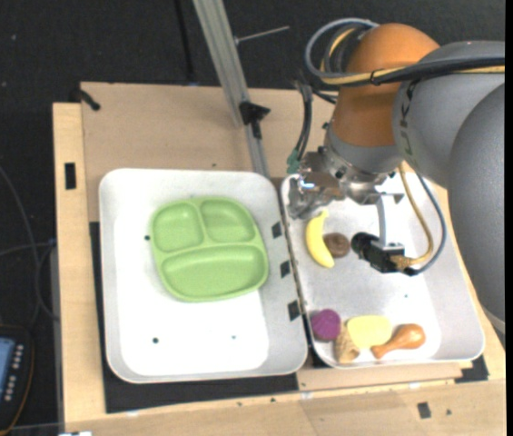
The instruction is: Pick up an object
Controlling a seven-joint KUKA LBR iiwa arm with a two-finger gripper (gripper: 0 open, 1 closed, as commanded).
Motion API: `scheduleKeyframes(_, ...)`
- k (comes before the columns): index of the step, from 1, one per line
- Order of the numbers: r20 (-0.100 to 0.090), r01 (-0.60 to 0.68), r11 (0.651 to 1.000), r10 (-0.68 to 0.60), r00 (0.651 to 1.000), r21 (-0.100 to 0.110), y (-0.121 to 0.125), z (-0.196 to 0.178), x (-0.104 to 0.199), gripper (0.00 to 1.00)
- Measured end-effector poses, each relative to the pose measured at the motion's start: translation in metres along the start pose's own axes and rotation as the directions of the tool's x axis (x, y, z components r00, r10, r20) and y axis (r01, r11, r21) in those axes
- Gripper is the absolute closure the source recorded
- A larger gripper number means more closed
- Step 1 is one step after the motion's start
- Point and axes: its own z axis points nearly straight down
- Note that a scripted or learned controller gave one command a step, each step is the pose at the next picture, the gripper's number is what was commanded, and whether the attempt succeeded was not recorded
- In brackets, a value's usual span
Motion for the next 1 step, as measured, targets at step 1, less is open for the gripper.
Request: scheduleKeyframes(1,-0.001,0.001,1.0,-0.001,1.0,0.0,0.0112,0.0064,0.0555,1.0)
